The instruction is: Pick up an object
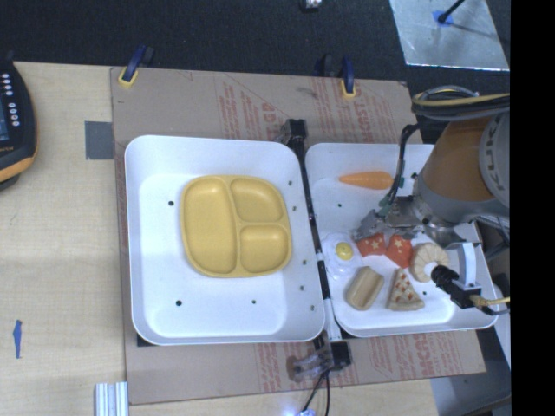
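Observation:
The right bin (334, 167) holds several toy foods: an orange carrot (366, 180) at the back, a red piece (386, 248), a fried egg (344, 251), a tan bread roll (364, 288), a pizza slice (403, 293) and a cream round piece (426, 261). My gripper (380, 224) reaches in from the right and hangs low over the red piece, its tip just behind it. The arm's grey and orange wrist (460, 167) covers the bin's right side.
The left bin (147, 232) holds a yellow divided plate (234, 225). A black clamp (297, 132) joins the bins at the back. A teach pendant (13, 120) lies at the bench's left edge. Cables (468, 291) trail near the right bin's front corner.

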Robot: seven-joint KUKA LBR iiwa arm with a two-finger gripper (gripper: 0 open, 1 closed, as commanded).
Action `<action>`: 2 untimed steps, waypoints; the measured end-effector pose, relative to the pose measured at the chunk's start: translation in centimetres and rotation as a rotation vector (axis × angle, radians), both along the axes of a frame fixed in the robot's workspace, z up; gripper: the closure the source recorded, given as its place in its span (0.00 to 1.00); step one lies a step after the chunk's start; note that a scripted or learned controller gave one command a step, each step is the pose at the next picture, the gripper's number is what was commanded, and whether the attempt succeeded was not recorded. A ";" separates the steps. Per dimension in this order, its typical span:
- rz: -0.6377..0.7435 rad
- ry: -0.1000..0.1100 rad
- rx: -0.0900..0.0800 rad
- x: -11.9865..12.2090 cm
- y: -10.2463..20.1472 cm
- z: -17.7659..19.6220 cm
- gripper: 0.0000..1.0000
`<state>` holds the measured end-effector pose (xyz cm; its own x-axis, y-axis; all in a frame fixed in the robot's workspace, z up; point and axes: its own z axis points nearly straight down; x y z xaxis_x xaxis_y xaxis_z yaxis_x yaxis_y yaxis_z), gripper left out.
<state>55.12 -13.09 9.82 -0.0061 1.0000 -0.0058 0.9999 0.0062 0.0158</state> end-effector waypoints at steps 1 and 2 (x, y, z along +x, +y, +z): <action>0.000 -0.003 0.000 0.1 -0.1 1.2 1.00; 0.006 0.008 0.008 4.0 7.9 9.9 1.00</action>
